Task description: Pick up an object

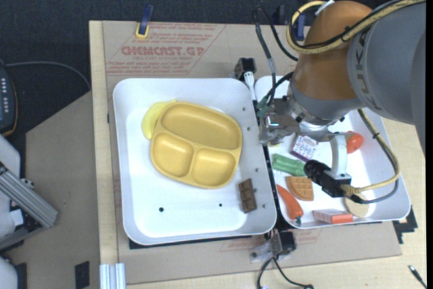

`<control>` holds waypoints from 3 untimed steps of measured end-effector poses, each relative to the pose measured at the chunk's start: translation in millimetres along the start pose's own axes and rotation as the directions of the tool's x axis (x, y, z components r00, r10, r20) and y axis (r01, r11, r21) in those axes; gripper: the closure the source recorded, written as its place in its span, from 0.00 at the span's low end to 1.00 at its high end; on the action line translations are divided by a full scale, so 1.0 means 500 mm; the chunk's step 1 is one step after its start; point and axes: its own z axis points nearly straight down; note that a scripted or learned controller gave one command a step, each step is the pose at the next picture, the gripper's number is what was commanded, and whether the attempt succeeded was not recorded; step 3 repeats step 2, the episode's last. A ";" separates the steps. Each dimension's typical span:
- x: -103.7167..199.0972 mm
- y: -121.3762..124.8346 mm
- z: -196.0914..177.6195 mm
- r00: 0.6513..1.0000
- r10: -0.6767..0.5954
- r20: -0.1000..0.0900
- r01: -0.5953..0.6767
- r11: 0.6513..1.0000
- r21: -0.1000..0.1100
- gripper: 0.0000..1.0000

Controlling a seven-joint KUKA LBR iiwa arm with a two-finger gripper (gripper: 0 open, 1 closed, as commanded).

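Two white bins sit side by side on the cardboard-covered bench.

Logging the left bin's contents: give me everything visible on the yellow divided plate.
The yellow divided plate looks like moulded glossy plastic, rounded in outline, with three compartments: one wide one at the far side, two smaller ones nearer the camera. It lies right side up, turned slightly askew, in the left bin. A flatter, paler yellow piece pokes out from under its far left edge. A small brown block lies apart from it, near the bin's right wall.
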 end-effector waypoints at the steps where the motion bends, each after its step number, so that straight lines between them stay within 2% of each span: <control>1: -0.009 -0.003 -0.001 1.000 0.004 0.001 -0.004 1.000 0.000 1.00; 2: -0.007 -0.001 -0.043 1.000 0.002 0.001 -0.002 1.000 -0.006 1.00; 3: -0.007 -0.001 -0.043 1.000 0.002 0.001 -0.002 1.000 -0.006 1.00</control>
